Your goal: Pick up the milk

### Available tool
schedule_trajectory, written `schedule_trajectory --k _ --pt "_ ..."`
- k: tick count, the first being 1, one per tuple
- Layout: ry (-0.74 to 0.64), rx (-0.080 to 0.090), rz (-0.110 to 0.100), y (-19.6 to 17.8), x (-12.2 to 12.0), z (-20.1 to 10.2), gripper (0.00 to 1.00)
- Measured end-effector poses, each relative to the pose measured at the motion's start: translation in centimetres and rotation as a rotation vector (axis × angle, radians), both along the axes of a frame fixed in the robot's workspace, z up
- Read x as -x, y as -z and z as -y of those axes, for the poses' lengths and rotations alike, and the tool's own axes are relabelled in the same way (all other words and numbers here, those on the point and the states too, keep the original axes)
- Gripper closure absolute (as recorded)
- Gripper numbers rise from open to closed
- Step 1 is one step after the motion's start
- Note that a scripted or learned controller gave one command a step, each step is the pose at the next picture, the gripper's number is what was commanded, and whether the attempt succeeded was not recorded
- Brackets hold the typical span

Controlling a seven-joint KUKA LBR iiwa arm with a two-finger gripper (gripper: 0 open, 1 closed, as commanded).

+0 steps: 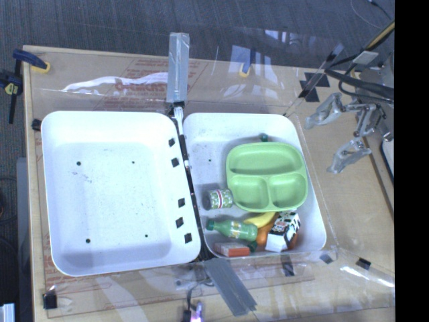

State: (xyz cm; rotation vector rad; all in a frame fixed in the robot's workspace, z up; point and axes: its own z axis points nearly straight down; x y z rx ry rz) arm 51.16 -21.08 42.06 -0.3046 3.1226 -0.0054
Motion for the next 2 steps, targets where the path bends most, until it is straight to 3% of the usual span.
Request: schedule_trajectory --k 1,2 --pt "-0.218 -0.001 -0.004 1.2 -1.1 -0.1 0.00" --pt "-0.220 0.001 -0.002 0.1 -1.2 -0.1 1.00"
